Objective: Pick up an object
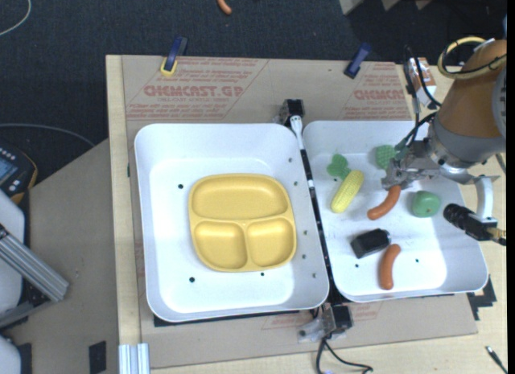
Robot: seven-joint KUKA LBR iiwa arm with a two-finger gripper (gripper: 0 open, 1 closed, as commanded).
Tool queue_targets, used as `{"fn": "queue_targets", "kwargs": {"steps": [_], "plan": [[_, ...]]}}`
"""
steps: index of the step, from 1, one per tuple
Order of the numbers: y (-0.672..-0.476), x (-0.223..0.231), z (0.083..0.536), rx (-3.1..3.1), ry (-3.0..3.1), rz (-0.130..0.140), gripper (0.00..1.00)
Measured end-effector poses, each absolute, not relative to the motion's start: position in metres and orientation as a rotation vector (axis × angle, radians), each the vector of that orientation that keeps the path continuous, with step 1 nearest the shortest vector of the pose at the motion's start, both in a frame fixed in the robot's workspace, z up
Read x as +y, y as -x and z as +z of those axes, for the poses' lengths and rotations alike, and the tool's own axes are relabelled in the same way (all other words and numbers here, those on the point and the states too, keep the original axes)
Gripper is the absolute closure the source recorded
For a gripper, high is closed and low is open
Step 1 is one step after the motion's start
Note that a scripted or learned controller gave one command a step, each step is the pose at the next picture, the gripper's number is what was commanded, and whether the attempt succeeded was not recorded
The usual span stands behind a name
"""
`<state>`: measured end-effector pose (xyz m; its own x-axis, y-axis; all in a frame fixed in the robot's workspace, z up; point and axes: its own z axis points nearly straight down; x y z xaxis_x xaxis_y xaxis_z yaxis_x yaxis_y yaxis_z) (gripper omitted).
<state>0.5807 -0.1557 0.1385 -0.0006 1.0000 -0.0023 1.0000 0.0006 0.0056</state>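
A sausage (389, 266) lies lengthwise toward the camera, well below the gripper (400, 173). Another sausage (384, 202) slants just beneath it. Whether the gripper holds anything cannot be told.

Sausage (384, 202) — orange (tilted), right bin (459, 280).

Around the one yellow divided plate (241, 221) in the left bin (153, 203), the right bin (459, 276) beside it holds two sausages (384, 202) (389, 266), one corn cob (347, 191), three green pieces (336, 164) (384, 155) (425, 202) and one black block (370, 242).

Dark carpet floor (96, 10) surrounds a brown board-topped bench (241, 83).
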Motion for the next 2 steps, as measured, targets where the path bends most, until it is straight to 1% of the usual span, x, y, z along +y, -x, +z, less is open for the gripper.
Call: {"fn": "queue_targets", "kwargs": {"steps": [1, 2], "plan": [[-0.589, -0.151, 0.186, 2.218, -2.215, 0.006, 1.00], [-0.591, -0.151, 0.228, 2.219, -2.216, 0.005, 1.00]]}}
